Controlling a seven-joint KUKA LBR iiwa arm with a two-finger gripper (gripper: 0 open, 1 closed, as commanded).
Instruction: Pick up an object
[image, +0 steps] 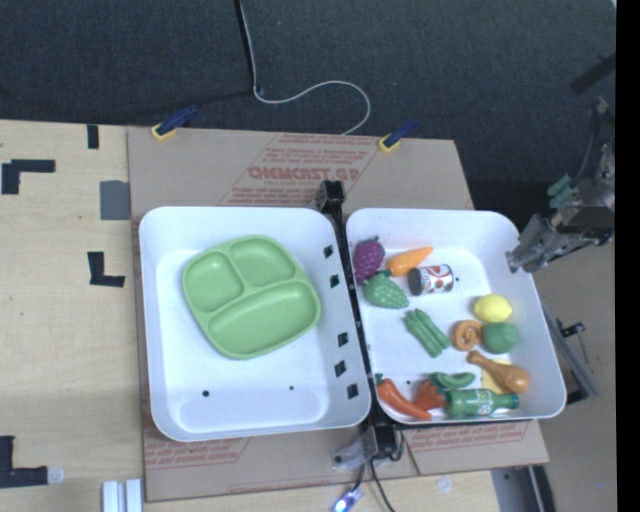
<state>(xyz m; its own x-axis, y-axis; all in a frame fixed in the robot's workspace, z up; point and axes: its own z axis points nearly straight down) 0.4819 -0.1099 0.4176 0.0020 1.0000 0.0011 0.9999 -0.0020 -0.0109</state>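
The right bin (480, 228) holds several toy foods: purple grapes (368, 257), a carrot (410, 261), a small can (433, 279), a leafy green piece (385, 292), green beans (427, 332), a lemon (492, 308), a green ball (501, 338), an orange ring (465, 334), a drumstick (500, 372), a green bottle (481, 403) and red chillies (402, 398). My gripper (524, 256) hangs just outside the bin's right rim, up beside the lemon's side of the bin, with nothing seen in it.
The left bin (170, 380) carries a green divided plate (252, 295). A black clip strip (345, 300) runs between the bins. Cardboard (300, 170) lies under both, with a white cable (300, 95) behind.
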